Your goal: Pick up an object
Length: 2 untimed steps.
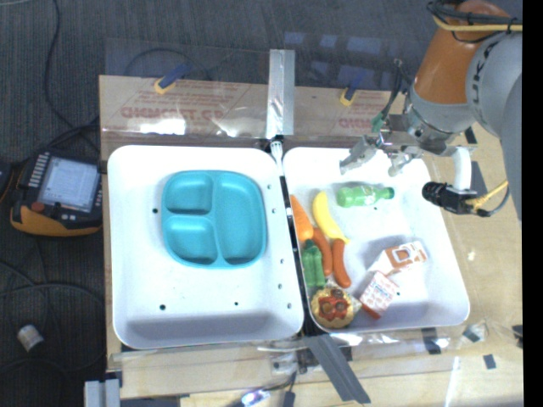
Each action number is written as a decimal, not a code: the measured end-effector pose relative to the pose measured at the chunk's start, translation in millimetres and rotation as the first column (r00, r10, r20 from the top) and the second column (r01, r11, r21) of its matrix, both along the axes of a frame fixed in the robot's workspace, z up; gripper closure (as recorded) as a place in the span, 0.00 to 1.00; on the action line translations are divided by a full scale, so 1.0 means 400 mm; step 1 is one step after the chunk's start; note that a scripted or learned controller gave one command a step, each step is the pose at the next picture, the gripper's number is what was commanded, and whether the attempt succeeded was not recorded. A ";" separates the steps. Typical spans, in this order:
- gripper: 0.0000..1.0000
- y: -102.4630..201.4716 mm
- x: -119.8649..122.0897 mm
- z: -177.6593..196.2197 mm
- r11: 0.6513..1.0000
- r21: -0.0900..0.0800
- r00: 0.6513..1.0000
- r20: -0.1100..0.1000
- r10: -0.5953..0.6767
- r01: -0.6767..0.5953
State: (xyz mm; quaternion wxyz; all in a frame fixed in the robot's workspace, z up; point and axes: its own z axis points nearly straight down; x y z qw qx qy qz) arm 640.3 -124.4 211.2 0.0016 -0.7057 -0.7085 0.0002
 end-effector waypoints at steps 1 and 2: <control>0.00 0.065 -0.096 -0.293 1.000 -0.005 1.000 0.001 -0.011 0.011; 1.00 0.069 -0.097 -0.272 1.000 0.001 1.000 0.000 -0.011 0.011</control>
